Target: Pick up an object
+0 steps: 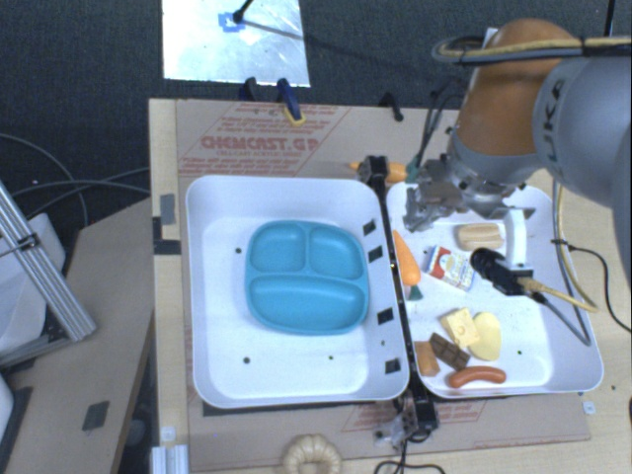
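Observation:
My gripper (421,213) hangs over the far left part of the right bin (578,358), just above and right of an orange carrot (406,259) that lies along the bin's left wall. Close by are a beige bread roll (479,235) and a small red, white and blue packet (449,268). Nearer the front lie a yellow cheese wedge (459,325), a pale yellow slice (487,336), two brown pieces (439,353) and a reddish sausage (477,374). No object shows in the gripper.
The left bin (212,265) holds a blue divided plate (306,276). A small orange thing (395,173) sits at the right bin's far rim. A blue and yellow clamp (288,102) sits on the cardboard behind the bins. The arm's bulk covers the right bin's far right.

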{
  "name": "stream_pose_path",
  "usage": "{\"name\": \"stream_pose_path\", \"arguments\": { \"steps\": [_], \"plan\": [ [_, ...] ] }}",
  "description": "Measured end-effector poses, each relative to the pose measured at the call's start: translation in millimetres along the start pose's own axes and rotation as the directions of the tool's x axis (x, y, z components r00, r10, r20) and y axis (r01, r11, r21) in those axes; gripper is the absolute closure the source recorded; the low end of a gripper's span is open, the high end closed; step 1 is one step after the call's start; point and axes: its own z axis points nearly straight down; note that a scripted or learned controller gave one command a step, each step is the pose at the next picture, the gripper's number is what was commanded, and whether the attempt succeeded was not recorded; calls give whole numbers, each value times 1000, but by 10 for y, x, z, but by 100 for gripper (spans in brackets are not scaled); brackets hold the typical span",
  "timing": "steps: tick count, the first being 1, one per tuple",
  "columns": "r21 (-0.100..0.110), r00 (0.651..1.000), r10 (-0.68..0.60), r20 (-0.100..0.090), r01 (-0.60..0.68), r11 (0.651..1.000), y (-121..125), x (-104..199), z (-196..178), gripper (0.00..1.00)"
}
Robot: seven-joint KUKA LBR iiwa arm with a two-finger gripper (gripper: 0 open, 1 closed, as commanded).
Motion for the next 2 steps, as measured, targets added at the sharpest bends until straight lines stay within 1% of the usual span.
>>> {"name": "stream_pose_path", "arguments": {
  "steps": [1, 2],
  "plan": [
    [1, 1000, 0, 0, 0, 1000, -354, 426, -21, 100],
    [3, 1000, 2, 1, -2, 1000, -653, 700, 151, 100]
  ]
}}
